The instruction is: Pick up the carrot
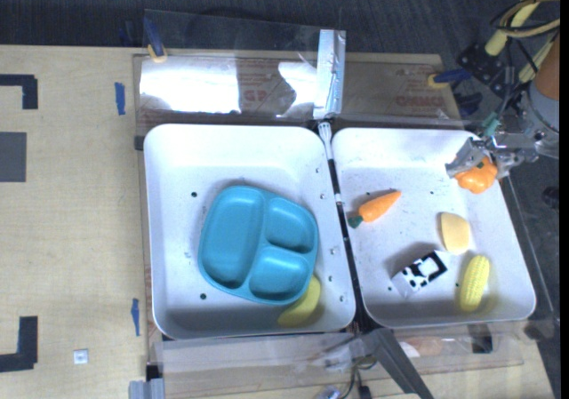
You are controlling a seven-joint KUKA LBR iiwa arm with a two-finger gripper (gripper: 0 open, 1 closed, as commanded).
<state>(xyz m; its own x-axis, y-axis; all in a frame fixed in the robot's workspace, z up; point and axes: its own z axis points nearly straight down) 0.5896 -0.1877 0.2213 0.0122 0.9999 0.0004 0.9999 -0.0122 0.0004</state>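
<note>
My gripper (481, 160) sits at the right bin's (391, 308) far right rim, pinching a small orange item (478, 179). The carrot (377, 206) lies apart, near that bin's left wall.

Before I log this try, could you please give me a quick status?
Tool at right bin's far right edge, beside an orange toy. Carrot lying loose near the divider. Nothing blocking it.

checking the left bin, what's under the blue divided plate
A yellow object pokes out from beneath the blue divided plate's lower right edge, on the left bin floor. How far it reaches underneath is hidden.
</note>
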